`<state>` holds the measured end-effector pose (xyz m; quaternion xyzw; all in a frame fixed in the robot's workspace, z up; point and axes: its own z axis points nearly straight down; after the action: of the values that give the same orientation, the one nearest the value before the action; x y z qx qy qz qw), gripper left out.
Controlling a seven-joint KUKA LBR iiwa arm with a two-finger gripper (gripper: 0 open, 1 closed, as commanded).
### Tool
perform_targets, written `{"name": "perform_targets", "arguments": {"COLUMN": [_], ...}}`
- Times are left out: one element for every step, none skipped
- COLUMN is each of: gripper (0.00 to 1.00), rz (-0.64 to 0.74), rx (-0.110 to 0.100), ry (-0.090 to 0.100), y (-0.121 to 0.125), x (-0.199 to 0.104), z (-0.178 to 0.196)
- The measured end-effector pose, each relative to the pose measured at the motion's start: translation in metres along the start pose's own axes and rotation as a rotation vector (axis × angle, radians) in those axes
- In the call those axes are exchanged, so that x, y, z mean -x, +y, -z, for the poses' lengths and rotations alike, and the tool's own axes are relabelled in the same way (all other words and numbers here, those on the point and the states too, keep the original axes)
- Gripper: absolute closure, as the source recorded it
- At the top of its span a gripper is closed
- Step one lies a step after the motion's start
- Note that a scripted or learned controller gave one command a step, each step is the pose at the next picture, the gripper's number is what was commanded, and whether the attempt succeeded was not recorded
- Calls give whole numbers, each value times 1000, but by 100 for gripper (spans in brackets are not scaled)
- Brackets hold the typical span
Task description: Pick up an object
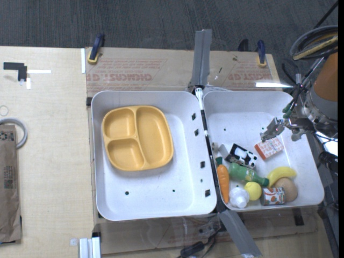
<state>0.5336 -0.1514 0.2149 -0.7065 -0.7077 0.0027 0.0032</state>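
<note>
Pincer [273, 129] hovered in right bin [236, 112], just above small orange-and-white carton [269, 149]; finger state could not be told. Nothing seen held.

The right bin [301, 109] holds a cluster of small things along its near edge. A red-and-white carton [269, 149] lies flat and tilted, nearest the bin's middle. Toward the near left corner lie an orange carrot [223, 182] pointing lengthwise, a black-and-white toy [241, 155], a green bottle [242, 172] on its side and a yellow ball [252, 191]. At the near right corner sit a banana [281, 174], a brown round fruit [287, 187] and a small orange-labelled box [272, 196].
</note>
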Motion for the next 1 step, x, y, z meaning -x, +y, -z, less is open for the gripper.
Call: {"name": "perform_targets", "arguments": {"gripper": [0], "rz": [3], "rx": [16], "ry": [-4], "y": [37], "x": [22], "z": [-118]}}
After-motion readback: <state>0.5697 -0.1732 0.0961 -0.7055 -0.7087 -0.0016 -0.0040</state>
